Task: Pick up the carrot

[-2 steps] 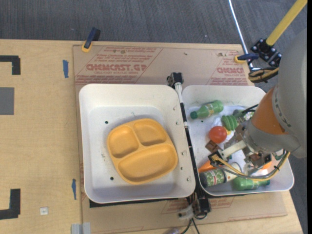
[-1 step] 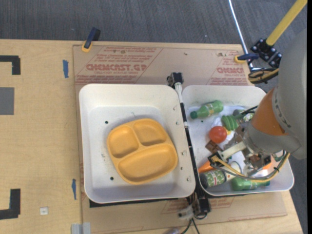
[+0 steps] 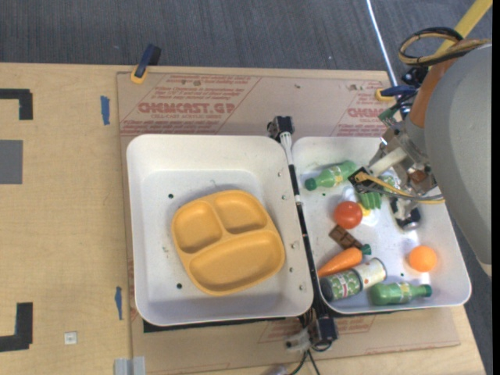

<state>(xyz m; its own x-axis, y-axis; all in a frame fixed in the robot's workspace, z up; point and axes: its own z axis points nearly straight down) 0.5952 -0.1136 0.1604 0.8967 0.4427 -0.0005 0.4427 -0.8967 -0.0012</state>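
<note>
— Carrot [image 3: 341,261] first: where does it lie, and which way does it point?

— It lies in the right bin [image 3: 461,287], near that bin's left wall and toward the front. Its long axis runs at a slant; the orange tip aims at the lower left, and the green top at the upper right, beside a small brown block [image 3: 341,237].

— Count things for me, left to right.

— One left bin [image 3: 148,209] with one yellow divided plate [image 3: 227,241] in it. Then, in my bin: one carrot, one red tomato [image 3: 349,214], one brown block, one white-labelled bottle [image 3: 355,280] touching the carrot's underside, three green bottles counting that one, the others at the top [image 3: 331,176] and at the front [image 3: 399,291], and one orange ball [image 3: 423,258].

— And you?

— My gripper [image 3: 398,180] hangs over the bin's upper right part, well apart from the carrot, among cables. Whether my jaws are released or clenched, I cannot tell.

— Room to move?

— The carrot's tip sits close to the divider wall; the bottle crowds its lower side. Bare white floor lies above and right of it, toward the ball.
</note>
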